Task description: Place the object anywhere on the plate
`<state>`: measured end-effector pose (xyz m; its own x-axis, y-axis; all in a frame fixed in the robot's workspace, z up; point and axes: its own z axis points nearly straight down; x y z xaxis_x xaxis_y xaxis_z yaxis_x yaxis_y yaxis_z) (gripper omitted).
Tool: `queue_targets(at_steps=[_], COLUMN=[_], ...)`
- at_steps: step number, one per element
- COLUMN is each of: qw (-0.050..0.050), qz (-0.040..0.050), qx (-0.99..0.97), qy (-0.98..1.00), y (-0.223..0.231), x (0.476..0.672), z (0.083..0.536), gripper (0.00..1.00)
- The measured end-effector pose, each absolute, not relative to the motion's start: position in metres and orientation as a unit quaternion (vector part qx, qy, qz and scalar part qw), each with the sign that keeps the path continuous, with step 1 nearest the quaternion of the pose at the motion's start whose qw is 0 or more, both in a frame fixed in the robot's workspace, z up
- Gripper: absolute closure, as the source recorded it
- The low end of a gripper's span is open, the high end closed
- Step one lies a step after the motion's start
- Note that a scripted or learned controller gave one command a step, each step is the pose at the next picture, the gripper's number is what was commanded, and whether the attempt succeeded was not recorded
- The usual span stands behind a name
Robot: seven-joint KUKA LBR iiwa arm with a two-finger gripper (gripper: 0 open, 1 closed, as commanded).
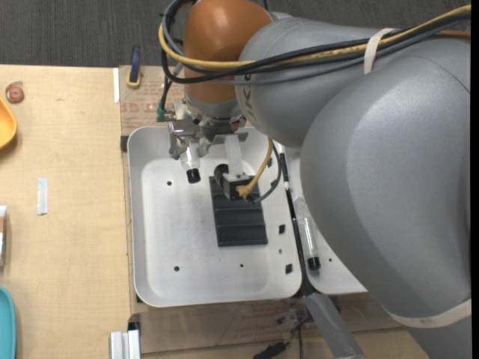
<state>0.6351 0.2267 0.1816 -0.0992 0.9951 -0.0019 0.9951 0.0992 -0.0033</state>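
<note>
My gripper (pixel 206 173) hangs over the far part of the left white bin (pixel 150 223), just above its floor. Its two fingers point down and stand apart, one dark fingertip (pixel 193 175) on the left and the other by the bracket on the right. Nothing shows between them, so the gripper is open. A slim pale pen-like object with a black end (pixel 308 241) lies along the left side of the right bin (pixel 337 275), mostly under my arm. At the far left edge, part of an orange dish (pixel 4 126) rests on the wooden table.
The big grey arm covers most of the right bin. On the wooden table (pixel 67 200) left of the bins lie a small white strip (pixel 42 197), a reddish disc (pixel 14 92) and a teal rim (pixel 4 324). A blue-handled tool (pixel 135 62) lies beyond the left bin.
</note>
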Motion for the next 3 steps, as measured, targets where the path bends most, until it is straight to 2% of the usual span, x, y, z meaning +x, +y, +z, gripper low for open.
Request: queue_targets(at_steps=[1, 2, 3], qw=[0.001, 0.001, 0.001], qz=[0.0023, 0.0021, 0.0038], qx=[-0.64, -0.64, -0.643], qy=[-0.768, -0.768, -0.766], y=[0.2201, 0.2196, 0.2174], x=[0.5531, 0.5534, 0.5542], z=[0.2548, 0.2549, 0.2625], gripper=[1.0, 0.0, 1.0])
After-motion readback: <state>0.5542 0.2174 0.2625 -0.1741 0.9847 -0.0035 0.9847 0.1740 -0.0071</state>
